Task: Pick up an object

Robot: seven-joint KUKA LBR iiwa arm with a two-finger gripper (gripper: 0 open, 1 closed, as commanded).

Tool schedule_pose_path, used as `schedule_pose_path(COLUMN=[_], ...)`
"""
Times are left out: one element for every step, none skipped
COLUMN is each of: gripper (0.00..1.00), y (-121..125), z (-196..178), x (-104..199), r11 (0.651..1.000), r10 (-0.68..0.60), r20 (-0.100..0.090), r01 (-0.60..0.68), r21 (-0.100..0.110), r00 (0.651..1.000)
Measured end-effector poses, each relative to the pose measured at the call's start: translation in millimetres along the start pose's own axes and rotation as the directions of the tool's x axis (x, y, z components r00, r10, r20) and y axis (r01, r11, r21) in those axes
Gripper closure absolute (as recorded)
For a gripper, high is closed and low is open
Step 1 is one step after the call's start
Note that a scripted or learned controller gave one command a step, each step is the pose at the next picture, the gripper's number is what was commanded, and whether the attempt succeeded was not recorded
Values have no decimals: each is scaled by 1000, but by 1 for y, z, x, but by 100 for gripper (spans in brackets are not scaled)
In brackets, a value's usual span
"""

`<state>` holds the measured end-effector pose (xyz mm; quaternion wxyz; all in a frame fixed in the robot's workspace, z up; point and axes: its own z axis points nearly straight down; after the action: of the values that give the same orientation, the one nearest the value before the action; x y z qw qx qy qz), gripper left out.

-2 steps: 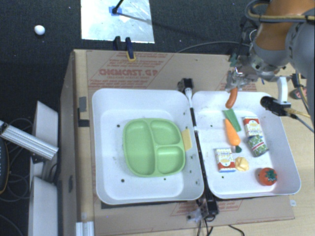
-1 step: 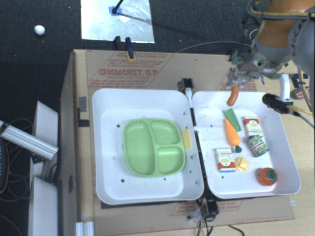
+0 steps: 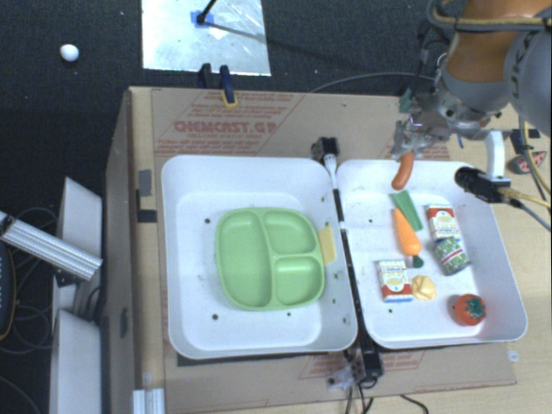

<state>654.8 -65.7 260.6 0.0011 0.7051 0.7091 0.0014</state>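
Tool: the tool (image 3: 412,145) hangs over the back edge of the right bin (image 3: 509,274), and a small orange-red sausage-shaped toy (image 3: 402,172) dangles straight below it; the top end of the toy seems to sit between the tips, so the tool looks clamped on it.
Sausage toy: it hangs upright near the bin's rear left corner, apparently clear of the floor, though the slant makes that hard to judge.
Handling: it looks like light moulded plastic, stiff, smooth and rounded, so it may slip or swing if only its end is pinched; a hold across the middle of its length would seem safer.
Other items in right bin: a toy carrot (image 3: 406,233) with a green strip (image 3: 405,208) at its top, a green-and-red carton (image 3: 448,239), a small red-and-white box (image 3: 395,281), a pale yellow lump (image 3: 423,287) and a toy tomato (image 3: 467,309).
Alternatives: the boxes offer flat parallel sides and would grip easily; the tomato is round and likely to roll.
Left bin: the left bin (image 3: 194,231) holds a green divided plate (image 3: 267,257) with a yellow piece (image 3: 328,244) just beside its right edge.
Table: cardboard sheet (image 3: 224,123) lies under both bins.
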Motion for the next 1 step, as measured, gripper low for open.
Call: schedule_pose_path(gripper=[100], y=[14], z=[-3], x=[5], r11=[1000], r10=[0], r20=[0], r01=[0], r21=[0], r00=[1000])
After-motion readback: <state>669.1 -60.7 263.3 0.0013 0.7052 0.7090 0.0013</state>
